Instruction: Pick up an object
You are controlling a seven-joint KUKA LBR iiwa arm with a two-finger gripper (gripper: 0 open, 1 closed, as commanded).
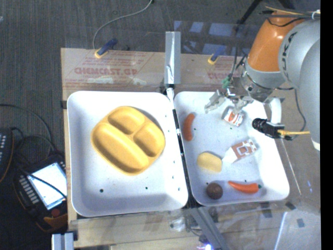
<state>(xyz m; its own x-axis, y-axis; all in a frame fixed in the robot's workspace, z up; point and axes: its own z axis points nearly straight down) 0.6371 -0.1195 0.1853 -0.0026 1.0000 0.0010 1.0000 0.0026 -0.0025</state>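
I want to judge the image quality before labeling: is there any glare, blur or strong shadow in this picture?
In the camera view, lighting is even and soft; the white right bin and left bin look bright but keep detail. The yellow tray has a mild sheen. The small packet below the gripper looks slightly soft. Shadows are faint.

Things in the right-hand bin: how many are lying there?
6, maybe more hidden under the arm: a sausage by the left wall, a yellow lump mid-bin, a dark ball and a chili at the front, a white-and-orange packet, and another packet beneath the pincer.
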